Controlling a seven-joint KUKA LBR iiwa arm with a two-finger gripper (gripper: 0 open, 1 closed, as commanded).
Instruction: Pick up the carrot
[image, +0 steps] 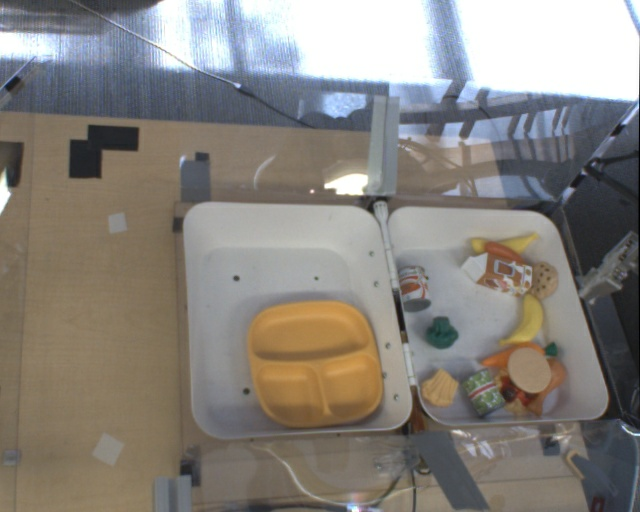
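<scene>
The carrot (497, 357) lies in the right bin (455, 232), just below the banana (529, 320) and partly under a round tan disc (529, 370). The yellow tray (315, 363) sits in the left bin (215, 300).

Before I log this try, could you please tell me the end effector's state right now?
End effector: cannot be told from this view.
</scene>
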